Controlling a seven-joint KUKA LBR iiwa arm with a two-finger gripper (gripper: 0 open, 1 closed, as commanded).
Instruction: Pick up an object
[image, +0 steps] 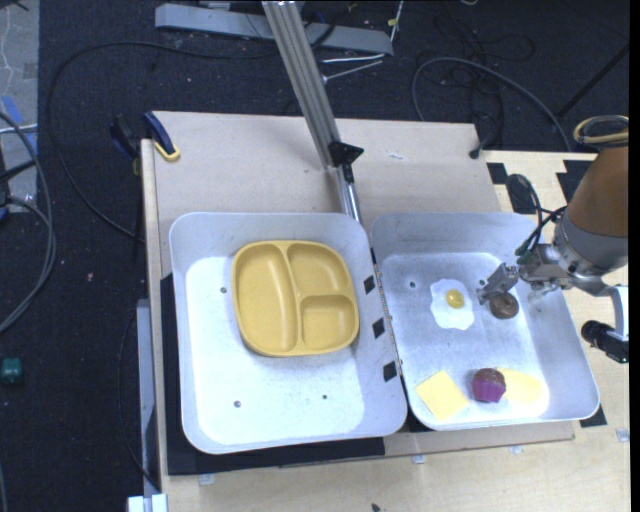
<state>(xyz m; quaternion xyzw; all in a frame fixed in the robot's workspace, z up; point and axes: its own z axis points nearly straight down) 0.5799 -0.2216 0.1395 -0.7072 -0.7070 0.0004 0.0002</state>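
The right bin (560, 330) holds a toy fried egg (452, 303), a purple round object (488, 385), a pale yellow square slice (442, 394) and another yellow piece (526, 387) beside the purple one. My gripper (500, 296) reaches in from the right and hangs low over the bin, just right of the egg. A small brownish round shape (505, 307) sits right at its tip; I cannot tell whether it is a loose object or part of the gripper. I see nothing clearly held.
A yellow divided plate (297, 297) lies in the left bin (200, 400). A metal pole (315, 100) slants down to the gap between the bins. Cables lie on the dark floor around the bench.
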